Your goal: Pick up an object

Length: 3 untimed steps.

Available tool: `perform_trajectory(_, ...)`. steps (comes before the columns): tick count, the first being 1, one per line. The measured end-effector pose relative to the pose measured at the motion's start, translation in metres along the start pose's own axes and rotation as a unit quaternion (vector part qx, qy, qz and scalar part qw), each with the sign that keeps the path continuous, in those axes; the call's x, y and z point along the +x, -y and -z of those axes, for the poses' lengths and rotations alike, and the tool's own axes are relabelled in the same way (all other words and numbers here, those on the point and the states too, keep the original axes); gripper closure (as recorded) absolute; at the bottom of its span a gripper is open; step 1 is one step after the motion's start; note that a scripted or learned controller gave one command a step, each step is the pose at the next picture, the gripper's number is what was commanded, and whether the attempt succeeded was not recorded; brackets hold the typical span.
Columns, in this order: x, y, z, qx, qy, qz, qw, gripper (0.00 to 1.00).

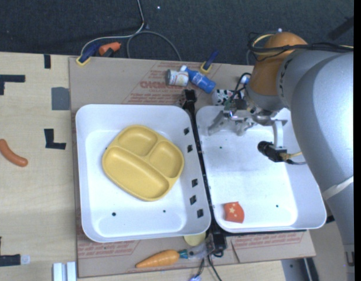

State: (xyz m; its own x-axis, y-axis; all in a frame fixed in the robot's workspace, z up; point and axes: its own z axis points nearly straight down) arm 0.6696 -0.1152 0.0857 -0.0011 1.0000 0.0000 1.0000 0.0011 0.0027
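Dark carpet runs behind a pale wooden bench topped with a brown cardboard sheet, on which two shallow white plastic bins sit side by side, joined by black clips along the shared wall. Left bin holds a yellow three-compartment plastic tray, lying flat and skewed near the middle. Right bin holds a small orange-red wedge-shaped block near its front edge, the only loose thing there and so the likely thing to pick. At that bin's far end hangs the grey arm's two-finger gripper, low over the floor, well apart from the block, with nothing between its fingers; whether the jaws stand apart or together I cannot tell from this angle. Outside the bins lie an orange toy sausage on the bench, an orange toy carrot by the front edge, and a blue-and-white bottle behind, probably cast-offs beyond reach.
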Motion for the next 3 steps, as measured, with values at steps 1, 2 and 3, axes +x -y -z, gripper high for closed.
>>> perform_trajectory(1,0.015,0.027,0.001,0.0,0.002,0.0,1.0,0.0)
perform_trajectory(2,0.019,0.001,0.0,0.004,0.001,0.001,1.0,0.0)
perform_trajectory(3,-0.069,0.014,0.018,0.001,0.002,-0.003,1.0,0.0)
